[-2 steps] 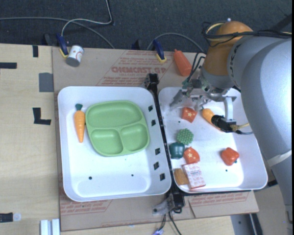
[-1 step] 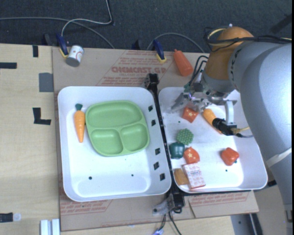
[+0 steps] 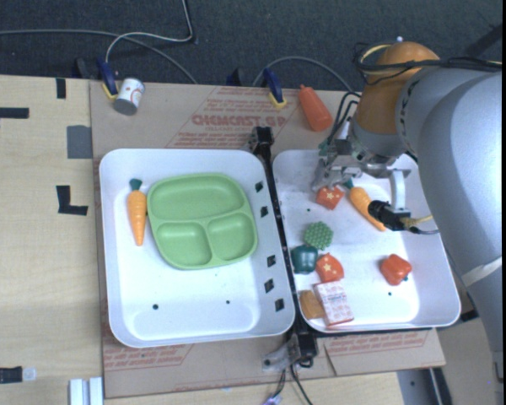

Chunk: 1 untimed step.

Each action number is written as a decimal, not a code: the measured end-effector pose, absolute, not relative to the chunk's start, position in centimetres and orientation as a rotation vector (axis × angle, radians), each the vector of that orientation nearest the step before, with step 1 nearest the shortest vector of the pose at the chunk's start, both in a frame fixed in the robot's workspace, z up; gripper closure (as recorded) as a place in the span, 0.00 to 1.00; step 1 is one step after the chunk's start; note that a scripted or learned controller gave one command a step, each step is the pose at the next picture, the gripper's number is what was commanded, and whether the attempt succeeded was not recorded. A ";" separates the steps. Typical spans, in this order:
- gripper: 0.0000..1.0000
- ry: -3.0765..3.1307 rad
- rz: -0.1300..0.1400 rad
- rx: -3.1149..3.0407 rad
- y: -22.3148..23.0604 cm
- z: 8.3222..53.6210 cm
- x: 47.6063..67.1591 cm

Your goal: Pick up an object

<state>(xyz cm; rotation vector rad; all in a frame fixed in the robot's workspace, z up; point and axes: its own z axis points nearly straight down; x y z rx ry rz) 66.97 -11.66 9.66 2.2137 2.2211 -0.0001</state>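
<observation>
Right white bin (image 3: 422, 310): hand (image 3: 329, 184) low over small red toy (image 3: 329, 197); grip state cannot tell.

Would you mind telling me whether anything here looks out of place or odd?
One orange carrot-shaped toy lies on the cardboard behind the right white bin, outside both bins. A small white can also lies on its side beyond the left white bin.

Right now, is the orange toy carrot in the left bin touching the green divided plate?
Apart. The camera view shows a strip of white bin floor between the orange toy carrot and the green divided plate's left rim.
</observation>
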 end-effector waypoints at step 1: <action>0.00 2.221 -0.001 2.214 -11.7 9.6 67.0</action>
